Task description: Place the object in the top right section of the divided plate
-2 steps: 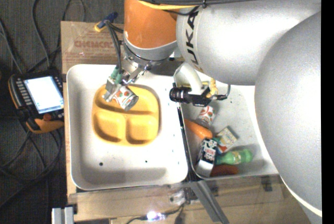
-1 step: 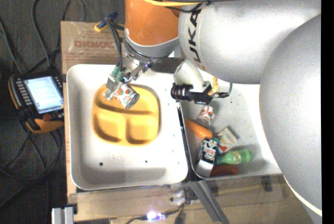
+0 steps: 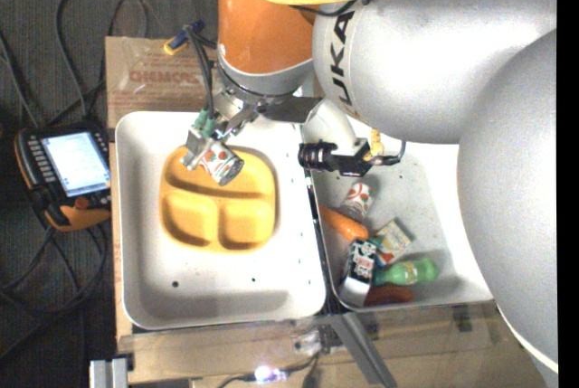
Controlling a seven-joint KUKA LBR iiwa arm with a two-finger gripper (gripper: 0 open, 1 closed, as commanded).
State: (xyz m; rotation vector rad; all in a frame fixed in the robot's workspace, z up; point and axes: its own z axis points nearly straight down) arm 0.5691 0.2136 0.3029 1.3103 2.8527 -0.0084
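Note:
A yellow divided plate [image 3: 194, 212] lies in the left white bin [image 3: 145, 287]. My gripper [image 3: 209, 152] hangs over the plate's upper part, reaching down from the orange-banded wrist. It is shut on a small red-and-white can [image 3: 223, 165], which sits tilted between the fingertips just above the plate's upper section. The wrist hides the plate's top edge behind it.
The right bin [image 3: 434, 187] holds another red-and-white can [image 3: 359, 196], an orange carrot [image 3: 340, 226], a small carton [image 3: 392, 238], a green bottle [image 3: 412, 270] and a black-and-white carton [image 3: 361, 261]. A teach pendant [image 3: 68, 165] lies left of the bench.

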